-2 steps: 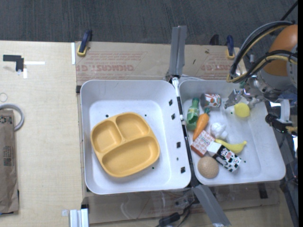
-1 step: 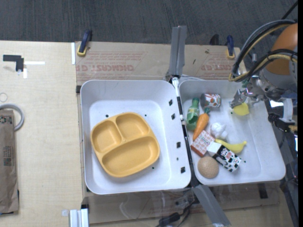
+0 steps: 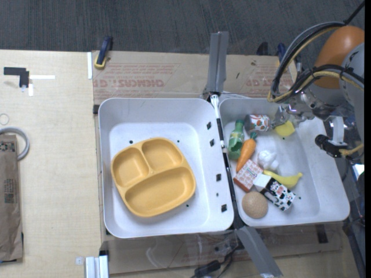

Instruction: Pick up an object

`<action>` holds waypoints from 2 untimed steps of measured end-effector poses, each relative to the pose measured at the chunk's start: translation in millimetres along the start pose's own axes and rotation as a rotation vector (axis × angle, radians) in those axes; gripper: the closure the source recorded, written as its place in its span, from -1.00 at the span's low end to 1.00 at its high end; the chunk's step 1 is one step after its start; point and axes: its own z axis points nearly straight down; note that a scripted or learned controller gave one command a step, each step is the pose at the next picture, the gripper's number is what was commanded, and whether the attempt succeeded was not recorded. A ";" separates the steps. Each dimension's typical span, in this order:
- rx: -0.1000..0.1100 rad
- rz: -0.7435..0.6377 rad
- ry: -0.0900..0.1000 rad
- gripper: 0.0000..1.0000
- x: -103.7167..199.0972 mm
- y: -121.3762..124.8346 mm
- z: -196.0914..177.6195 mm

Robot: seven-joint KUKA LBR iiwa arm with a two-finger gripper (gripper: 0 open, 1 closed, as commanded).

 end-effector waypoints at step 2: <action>0.004 -0.003 -0.001 1.00 -0.3 -0.2 -5.6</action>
